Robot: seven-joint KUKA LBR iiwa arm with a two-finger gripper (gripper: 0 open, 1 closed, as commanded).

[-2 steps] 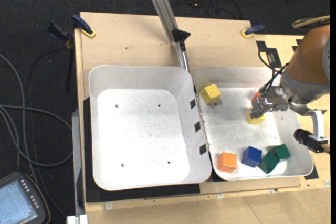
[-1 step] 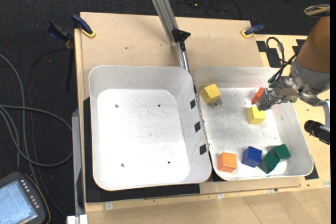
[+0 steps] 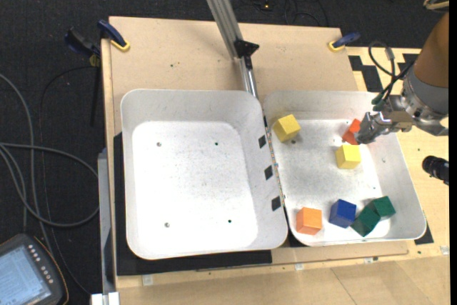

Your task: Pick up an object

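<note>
White plastic is being presented twice on the bench: the left bin (image 3: 189,171) is lying at nine o'clock of the view, the right bin (image 3: 325,168) at three o'clock, the two touching along a shared rim. Going across the right bin, a yellow block (image 3: 287,128) is being shown near its eleven o'clock corner, an orange block (image 3: 308,220) at six o'clock, a blue block (image 3: 343,213) just beside it, a second yellow block (image 3: 348,156) near the middle right, and two green blocks (image 3: 373,214) touching each other at five o'clock.

A red-orange block (image 3: 351,131) is being approached at the bin's two o'clock side; this is judged to be the thing chosen. The gripper (image 3: 373,126) is being held just at three o'clock of that block, touching or nearly touching it and partly covering it. How wide the gripper is set cannot be told, and nothing is seen to be held.

For the step to be done well, the gripper should be centred over the red-orange block rather than beside it, so that the block is straddled and not pushed toward the second yellow block, which is lying close at six o'clock of it. The descent should be kept vertical and clear of the bin wall at three o'clock.
</note>
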